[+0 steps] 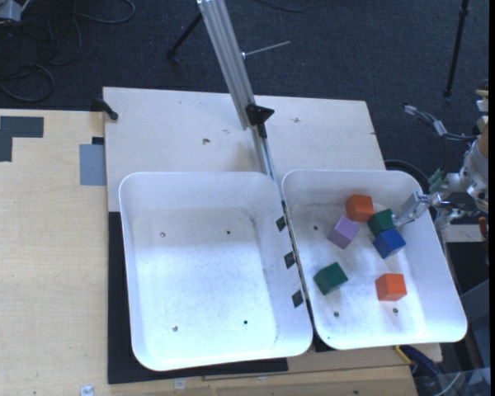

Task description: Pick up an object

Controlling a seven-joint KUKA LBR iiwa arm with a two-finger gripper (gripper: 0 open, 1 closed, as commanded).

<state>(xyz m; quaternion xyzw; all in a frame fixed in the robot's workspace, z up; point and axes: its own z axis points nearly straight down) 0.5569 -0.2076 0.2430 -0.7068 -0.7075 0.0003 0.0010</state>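
Right bin holds six small cubes: orange, dark green, blue, lilac, green, orange-red. Gripper at the bin's right rim, just beside the dark green cube; finger state cannot be told. Left bin alongside

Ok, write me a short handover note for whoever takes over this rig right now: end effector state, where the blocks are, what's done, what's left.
End effector: at the right bin's right rim, low, close beside the dark green block; no block seen between its fingers.
Blocks: all six lie in the right bin. Orange block, dark green block, blue block and purple block cluster near the top; green block sits lower left, second orange block lower right.
Done: nothing lifted yet.
Left: grasp one block and raise it.
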